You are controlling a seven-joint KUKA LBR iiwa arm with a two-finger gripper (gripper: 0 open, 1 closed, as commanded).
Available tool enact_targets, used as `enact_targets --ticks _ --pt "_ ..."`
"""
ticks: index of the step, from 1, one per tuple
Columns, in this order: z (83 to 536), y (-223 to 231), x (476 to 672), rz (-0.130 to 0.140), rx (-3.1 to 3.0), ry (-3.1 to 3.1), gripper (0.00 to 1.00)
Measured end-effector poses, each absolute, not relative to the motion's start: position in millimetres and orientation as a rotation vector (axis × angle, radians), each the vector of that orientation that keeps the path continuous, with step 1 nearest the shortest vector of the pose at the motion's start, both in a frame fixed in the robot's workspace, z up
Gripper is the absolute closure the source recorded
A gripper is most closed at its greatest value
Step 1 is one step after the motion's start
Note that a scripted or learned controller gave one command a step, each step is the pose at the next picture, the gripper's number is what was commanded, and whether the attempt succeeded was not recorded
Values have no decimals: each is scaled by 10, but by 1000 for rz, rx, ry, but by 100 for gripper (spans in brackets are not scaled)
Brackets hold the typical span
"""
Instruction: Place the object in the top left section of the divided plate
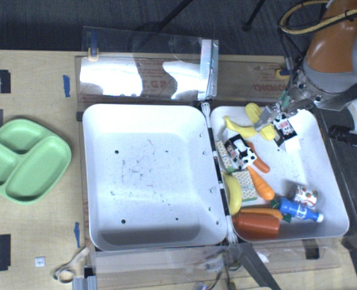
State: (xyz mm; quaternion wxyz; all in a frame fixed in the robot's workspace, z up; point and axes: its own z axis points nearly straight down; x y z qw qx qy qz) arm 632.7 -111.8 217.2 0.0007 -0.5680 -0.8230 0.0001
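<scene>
The green divided plate [56,139] lies on the bench at the far left, outside both bins, with nothing in its three sections. My gripper [275,119] hangs low over the far end of the right bin [332,180], below the arm's orange band. It is right beside a yellow banana-shaped piece [238,127] and a small yellow item [254,110]. I see no object clearly held between its fingers.
The right bin also holds a black-and-white toy [241,150], an orange carrot [261,185], a yellow banana [232,193], a red sausage [258,223], a blue bottle [299,211] and a small can [305,194]. The left bin [145,168] lies between the gripper and the plate.
</scene>
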Motion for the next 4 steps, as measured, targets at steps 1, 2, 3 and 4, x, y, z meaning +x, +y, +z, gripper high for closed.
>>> enact_targets --ticks 1,2,3,4 --pt "1987 -1323 5287 0 -1459 -2778 100" --pt "2041 -1433 5253 -1 -1650 -2673 100" --pt "3108 -996 4964 -1 -1392 -2815 100" --pt "3111 -999 4964 -1 -1393 -2815 0"
